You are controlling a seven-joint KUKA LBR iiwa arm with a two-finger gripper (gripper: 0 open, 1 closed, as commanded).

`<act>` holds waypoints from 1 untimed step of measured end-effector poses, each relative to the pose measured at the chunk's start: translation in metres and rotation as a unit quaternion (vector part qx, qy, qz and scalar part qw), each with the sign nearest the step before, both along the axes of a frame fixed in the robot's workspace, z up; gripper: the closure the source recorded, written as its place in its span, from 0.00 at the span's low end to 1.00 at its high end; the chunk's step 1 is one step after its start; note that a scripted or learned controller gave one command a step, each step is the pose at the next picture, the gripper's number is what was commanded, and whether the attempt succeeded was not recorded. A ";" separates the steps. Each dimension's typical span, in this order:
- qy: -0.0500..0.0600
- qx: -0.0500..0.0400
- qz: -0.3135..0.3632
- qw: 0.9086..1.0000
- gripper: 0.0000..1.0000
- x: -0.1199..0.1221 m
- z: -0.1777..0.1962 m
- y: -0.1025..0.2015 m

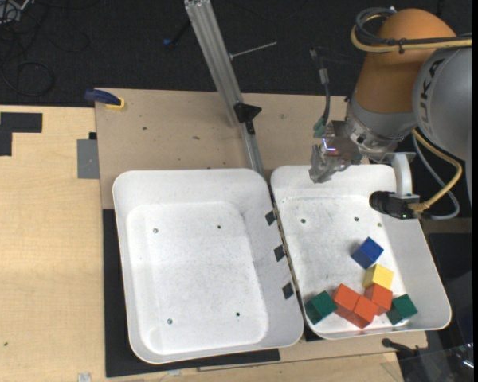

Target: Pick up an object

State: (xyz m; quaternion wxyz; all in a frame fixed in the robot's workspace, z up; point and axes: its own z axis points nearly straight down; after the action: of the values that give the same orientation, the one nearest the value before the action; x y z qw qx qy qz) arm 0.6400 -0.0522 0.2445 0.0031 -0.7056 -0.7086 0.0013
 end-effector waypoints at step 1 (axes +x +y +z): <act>0.000 0.000 0.000 1.000 1.00 -0.012 -0.013 0.058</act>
State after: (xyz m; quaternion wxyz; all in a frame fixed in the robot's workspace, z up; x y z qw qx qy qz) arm 0.6275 0.0054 0.2320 0.0030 -0.7056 -0.7086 0.0011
